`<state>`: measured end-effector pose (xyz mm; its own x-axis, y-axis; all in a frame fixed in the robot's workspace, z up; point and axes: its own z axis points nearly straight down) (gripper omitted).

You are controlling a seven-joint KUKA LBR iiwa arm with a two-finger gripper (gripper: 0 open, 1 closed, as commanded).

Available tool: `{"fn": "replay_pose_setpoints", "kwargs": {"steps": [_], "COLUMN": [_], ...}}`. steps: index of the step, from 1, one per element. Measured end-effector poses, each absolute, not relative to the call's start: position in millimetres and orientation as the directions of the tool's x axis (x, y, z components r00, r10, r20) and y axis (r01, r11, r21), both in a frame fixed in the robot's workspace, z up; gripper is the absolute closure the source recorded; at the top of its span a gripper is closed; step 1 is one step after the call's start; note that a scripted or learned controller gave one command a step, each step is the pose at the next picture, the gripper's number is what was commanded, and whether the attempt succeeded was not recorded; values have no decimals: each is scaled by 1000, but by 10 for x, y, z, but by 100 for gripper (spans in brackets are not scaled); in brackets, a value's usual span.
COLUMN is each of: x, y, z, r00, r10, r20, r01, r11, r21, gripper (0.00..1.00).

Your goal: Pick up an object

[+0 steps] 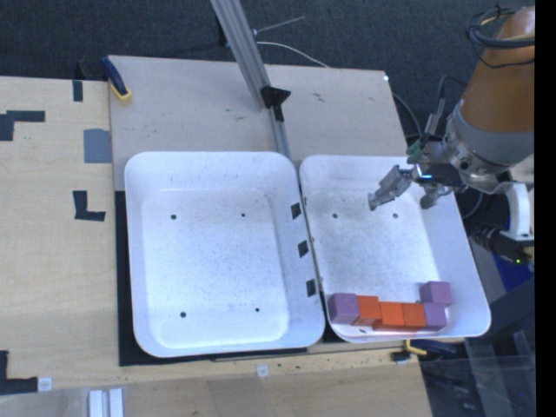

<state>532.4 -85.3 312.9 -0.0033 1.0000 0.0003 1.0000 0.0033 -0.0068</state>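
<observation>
Status: pick not yet made. The grey two-finger gripper (405,188) hangs over the far half of the right-hand shallow white plastic bin (452,233), its two fingers spread apart with nothing between them.

Candidate objects all lie along the near wall of that bin, well apart from the gripper: a purple foam cube (344,307) at the left end, a row of orange foam blocks (391,314) touching it, and two more purple cubes (434,302) at the right end (one looks to sit behind or on the other; can't tell which).

The left-hand shallow white bin (213,250) is beside it, rims touching.

Done: none that I can judge. Left: travel toward the near wall, descend, close on one block, lift. Tight packing against the wall may hinder finger entry.
</observation>
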Motion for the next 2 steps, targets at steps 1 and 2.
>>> {"fn": "replay_pose_setpoints", "kwargs": {"steps": [1, 2], "x": [5987, 5982], "y": [-1864, -1820], "z": [2884, 2901], "r00": [4, 0], "r10": [1000, 1000], "r20": [-4, -2], "r01": [1000, 1000], "r11": [-4, 0], "r21": [-1, -1], "gripper": [0, 0]}}
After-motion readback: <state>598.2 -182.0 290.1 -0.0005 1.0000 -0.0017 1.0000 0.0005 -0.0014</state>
